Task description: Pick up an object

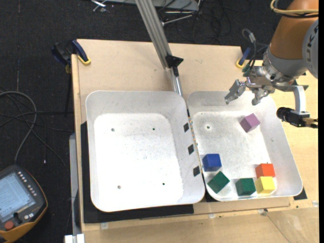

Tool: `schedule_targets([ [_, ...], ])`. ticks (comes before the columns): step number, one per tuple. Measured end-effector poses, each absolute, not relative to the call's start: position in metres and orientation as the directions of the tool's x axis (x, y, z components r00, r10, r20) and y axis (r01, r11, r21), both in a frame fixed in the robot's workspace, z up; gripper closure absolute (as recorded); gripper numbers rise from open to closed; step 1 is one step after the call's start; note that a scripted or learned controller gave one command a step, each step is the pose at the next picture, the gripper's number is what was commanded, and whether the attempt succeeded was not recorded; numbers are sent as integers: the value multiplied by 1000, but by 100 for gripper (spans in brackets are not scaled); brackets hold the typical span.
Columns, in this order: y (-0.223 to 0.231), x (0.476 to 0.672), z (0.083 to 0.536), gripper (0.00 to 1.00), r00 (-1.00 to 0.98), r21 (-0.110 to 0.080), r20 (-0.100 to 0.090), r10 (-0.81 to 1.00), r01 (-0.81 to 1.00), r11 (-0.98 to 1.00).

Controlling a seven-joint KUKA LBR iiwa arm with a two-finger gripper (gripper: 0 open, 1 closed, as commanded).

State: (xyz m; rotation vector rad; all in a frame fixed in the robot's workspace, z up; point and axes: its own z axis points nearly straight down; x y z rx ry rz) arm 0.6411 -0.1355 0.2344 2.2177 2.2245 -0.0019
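Here the end effector (246, 94) hangs spread and empty above the right bin (230, 135), just beside the purple cube (249, 122), likely its target.

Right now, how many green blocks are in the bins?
2, both in the right bin along its near edge: one dark green block just below the blue block, the other green block beside the yellow block.
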Motion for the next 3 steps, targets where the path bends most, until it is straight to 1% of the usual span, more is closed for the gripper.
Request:
schedule_targets([
  [1,-119,580,248,0,2,-3,0,1000,1000,-2],
  [2,-119,583,258,100,0,2,-1,1000,1000,0],
  [3,-119,582,257,0,1,1,-1,1000,1000,-1],
])
